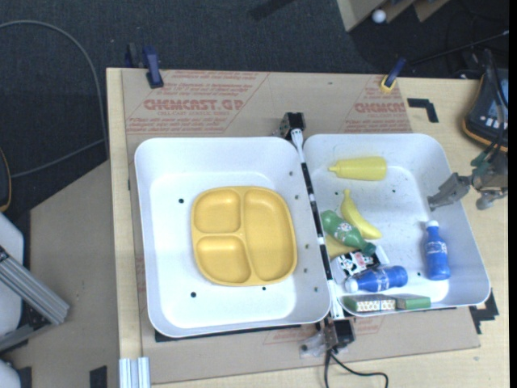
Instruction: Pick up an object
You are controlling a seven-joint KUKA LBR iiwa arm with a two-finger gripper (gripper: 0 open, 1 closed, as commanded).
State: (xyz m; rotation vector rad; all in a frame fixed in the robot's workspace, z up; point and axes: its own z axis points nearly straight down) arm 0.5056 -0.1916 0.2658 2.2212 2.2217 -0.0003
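Observation:
The right bin (pixel 406 149) holds a yellow mustard bottle (pixel 358 168) at the back, with a banana (pixel 356 217) and a green bottle (pixel 341 229) below it. A blue bottle (pixel 435 251) lies upright-wise near the right wall. Another blue bottle (pixel 378 279) lies at the front beside a small black-and-white item (pixel 353 262). Along the front wall rests a long flat green-ended pack (pixel 393 303). My gripper (pixel 460 199) hangs over the bin's right rim, above the first blue bottle, open, with nothing between its two spread fingers.
The left bin (pixel 161 168) contains a yellow three-compartment plate (pixel 244 235). Blue and yellow clamps (pixel 151 65) hold the cardboard-covered bench at the back. A black-and-yellow device (pixel 489 115) sits at the far right.

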